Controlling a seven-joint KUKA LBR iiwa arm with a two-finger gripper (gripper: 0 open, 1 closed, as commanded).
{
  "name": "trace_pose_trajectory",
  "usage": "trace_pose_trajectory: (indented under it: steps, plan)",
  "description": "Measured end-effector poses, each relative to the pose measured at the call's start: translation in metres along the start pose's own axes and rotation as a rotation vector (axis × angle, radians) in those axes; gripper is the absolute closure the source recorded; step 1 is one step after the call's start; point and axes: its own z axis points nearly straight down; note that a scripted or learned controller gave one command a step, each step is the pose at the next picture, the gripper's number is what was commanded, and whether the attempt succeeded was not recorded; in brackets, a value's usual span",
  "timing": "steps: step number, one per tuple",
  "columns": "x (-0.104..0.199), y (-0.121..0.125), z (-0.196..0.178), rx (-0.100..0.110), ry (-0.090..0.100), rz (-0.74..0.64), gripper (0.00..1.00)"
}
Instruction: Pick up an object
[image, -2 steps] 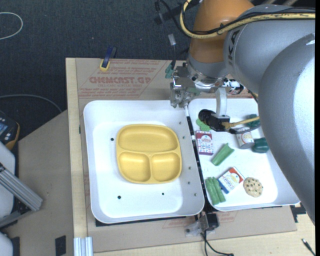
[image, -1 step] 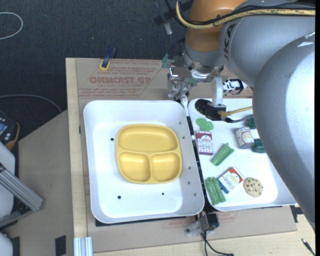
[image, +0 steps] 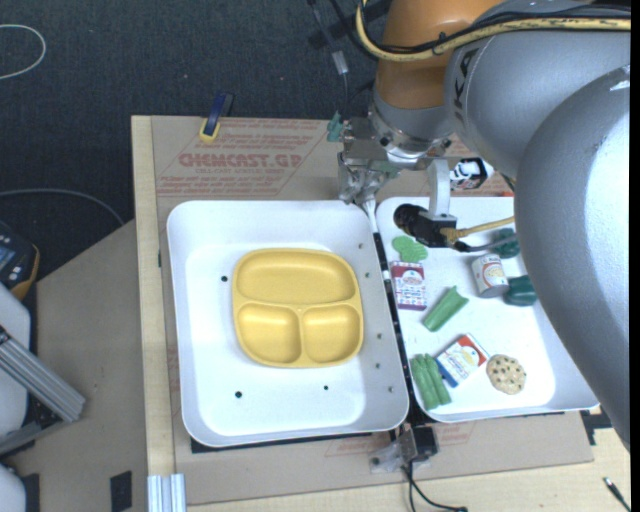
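A brown board serves as the surface (image: 260, 165), with red printing across its 12 o'clock strip. On that far edge, toward 11 o'clock, lies a blue-and-yellow clip (image: 214, 117). Two shallow white bins sit side by side and touching: the left bin (image: 190, 330) and, at its 3 o'clock, the right bin (image: 560, 390). At 6 o'clock of their seam a small connector (image: 410, 447) trails a black cable (image: 440, 498). Dark carpeted floor (image: 100, 60) surrounds the board. A metal rail (image: 40, 375) lies at 8 o'clock, with a black-and-yellow device (image: 15, 262) at 9 o'clock.
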Motion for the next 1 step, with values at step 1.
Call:
trace_pose_trajectory:
  steps: [1]
  plan:
    - [-0.0082,-0.0048,0.0119,0.003,-0.001,0.0,1.0]
